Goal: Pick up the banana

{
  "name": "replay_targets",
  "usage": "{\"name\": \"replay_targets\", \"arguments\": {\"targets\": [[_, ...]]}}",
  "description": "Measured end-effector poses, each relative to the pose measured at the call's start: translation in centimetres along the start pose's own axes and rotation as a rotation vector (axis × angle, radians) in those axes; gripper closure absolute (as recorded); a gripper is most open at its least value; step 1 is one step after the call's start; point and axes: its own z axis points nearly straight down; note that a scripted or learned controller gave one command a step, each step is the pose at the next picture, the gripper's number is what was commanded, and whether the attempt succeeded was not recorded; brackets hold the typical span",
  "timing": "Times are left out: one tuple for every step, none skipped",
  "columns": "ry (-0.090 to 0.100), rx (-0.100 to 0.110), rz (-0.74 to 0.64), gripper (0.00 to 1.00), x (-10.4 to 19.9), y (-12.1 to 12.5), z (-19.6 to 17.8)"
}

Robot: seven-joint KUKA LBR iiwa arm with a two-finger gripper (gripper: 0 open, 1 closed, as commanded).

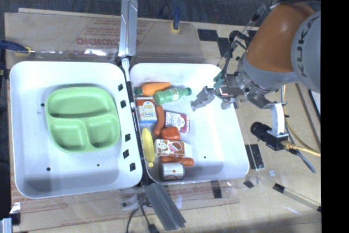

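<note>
Reaching in from the right, the grey arm [283, 46] bends down over the right bin [229, 155], its orange band above the wrist. The tool [200, 99] hangs over bare white floor in that bin's upper right; whether it is open, I cannot tell, and nothing shows in its grip. Just left of it lies a green bottle [170, 95], with a carrot [155, 87] beyond. Further down and left, the banana [148, 145] lies along the bin's left wall, beside a heap of cartons [169, 145]. Farthest left, a green divided plate [83, 118] sits in the other bin [27, 172] on the counter [262, 193].
</note>
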Motion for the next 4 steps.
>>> {"name": "replay_targets", "arguments": {"targets": [[-0.001, 0.001, 0.065, 0.0, 4.3, 7.8, 14.7], [-0.001, -0.002, 0.09, 0.0, 11.5, 5.5, 6.8], [0.0, 0.001, -0.24, 0.0, 9.4, 5.1, 6.9], [-0.001, -0.001, -0.285, 0.0, 13.8, -0.5, 6.9]]}}
